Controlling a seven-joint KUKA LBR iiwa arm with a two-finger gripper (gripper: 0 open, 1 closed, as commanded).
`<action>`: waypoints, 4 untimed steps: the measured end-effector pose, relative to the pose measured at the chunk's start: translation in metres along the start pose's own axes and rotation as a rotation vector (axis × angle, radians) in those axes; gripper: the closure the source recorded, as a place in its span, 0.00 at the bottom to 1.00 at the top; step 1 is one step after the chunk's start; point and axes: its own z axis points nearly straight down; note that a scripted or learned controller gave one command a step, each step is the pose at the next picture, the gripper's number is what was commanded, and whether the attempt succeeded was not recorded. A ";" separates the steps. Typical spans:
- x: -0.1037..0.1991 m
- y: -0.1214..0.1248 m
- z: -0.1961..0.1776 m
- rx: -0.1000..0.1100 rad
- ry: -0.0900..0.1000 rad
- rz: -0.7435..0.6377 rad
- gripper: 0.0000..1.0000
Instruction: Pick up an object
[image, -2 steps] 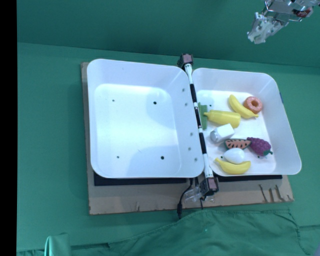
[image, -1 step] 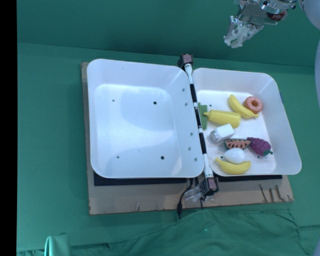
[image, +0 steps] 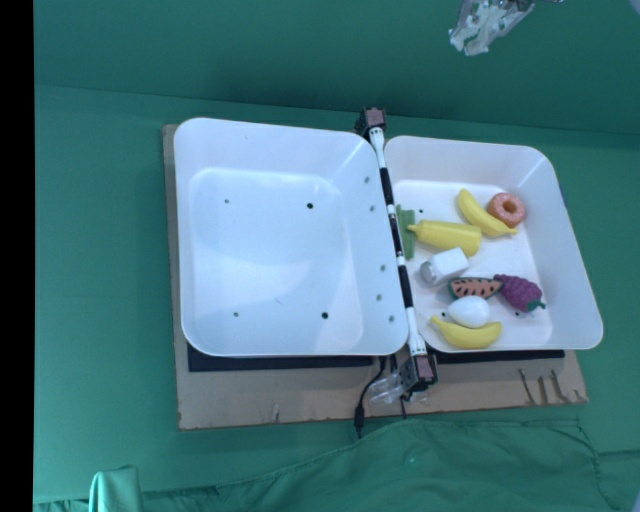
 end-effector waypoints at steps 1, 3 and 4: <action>-0.011 0.002 0.093 0.018 -0.001 0.006 1.00; 0.007 0.001 0.192 0.018 -0.002 0.006 1.00; -0.106 0.001 0.184 0.007 -0.006 0.014 1.00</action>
